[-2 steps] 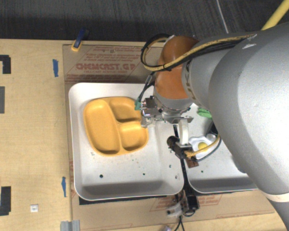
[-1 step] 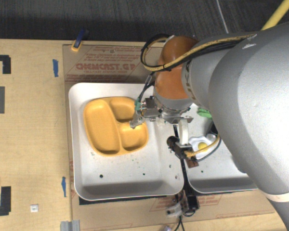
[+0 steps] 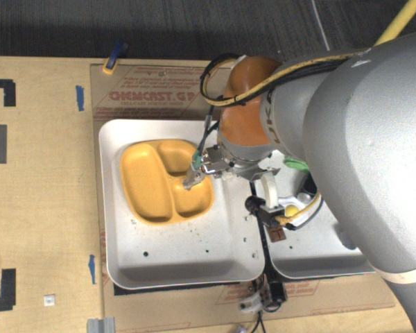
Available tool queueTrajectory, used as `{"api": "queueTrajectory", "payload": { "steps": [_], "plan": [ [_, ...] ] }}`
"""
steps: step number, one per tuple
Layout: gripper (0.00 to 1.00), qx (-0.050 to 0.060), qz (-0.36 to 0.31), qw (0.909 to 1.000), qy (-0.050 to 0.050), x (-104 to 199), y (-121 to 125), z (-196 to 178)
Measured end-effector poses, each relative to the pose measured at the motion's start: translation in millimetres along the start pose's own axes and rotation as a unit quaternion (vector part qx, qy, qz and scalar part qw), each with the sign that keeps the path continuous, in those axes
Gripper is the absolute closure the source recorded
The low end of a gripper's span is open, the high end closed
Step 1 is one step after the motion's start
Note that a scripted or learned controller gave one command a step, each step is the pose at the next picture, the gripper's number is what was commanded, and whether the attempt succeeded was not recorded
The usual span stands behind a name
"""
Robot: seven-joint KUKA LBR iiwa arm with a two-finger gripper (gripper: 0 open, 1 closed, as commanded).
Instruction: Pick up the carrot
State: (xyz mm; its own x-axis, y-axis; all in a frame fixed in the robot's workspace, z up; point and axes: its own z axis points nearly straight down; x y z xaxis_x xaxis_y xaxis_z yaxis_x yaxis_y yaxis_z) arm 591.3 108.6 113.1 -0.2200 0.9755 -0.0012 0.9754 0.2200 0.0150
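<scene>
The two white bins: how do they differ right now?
The left bin shows almost whole and holds a yellow divided tray; the right bin is largely covered by the arm. The end effector hangs over the left bin, not the right. Both are shallow and white.

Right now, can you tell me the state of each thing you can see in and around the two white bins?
Yellow divided plastic tray: upright, lying in the left white bin.
Two-finger gripper: low over the tray's right compartments; grip unclear.
Right white bin: largely covered by the grey arm.
Green piece: in the right bin, partly hidden.
</scene>
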Motion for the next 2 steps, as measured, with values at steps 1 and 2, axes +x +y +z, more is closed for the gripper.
{"api": "queueTrajectory", "payload": {
  "steps": [1, 2],
  "plan": [
    [1.00, -0.002, 0.000, 1.0000, -0.001, -1, 1, -12],
    [1.00, 0.007, 0.184, 0.9829, -0.001, -5, 17, -83]
  ]
}}
